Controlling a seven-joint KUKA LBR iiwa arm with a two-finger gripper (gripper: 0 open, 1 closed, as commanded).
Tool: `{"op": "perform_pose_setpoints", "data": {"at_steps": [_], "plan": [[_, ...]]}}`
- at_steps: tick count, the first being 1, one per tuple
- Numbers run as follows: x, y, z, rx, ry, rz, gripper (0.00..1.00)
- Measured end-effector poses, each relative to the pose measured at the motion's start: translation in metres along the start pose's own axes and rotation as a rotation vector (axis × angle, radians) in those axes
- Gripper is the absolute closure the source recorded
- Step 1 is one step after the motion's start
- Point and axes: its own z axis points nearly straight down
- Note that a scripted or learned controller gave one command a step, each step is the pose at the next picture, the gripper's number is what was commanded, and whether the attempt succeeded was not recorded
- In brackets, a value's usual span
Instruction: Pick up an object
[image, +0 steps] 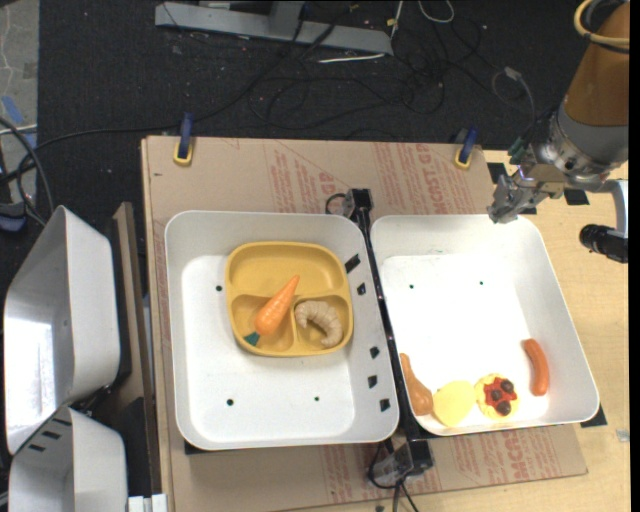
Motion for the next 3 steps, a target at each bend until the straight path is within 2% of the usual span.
{"op": "perform_pose_setpoints", "data": {"at_steps": [1,2,3], "plan": [[0.047,-0.006,-0.004,-0.001,0.0,0.0,1.0],[0.1,-0.011,0.013,0.001,0.0,0.0,1.0],[0.152,-0.012,0.007,-0.001,0.0,-0.001,1.0]]}}
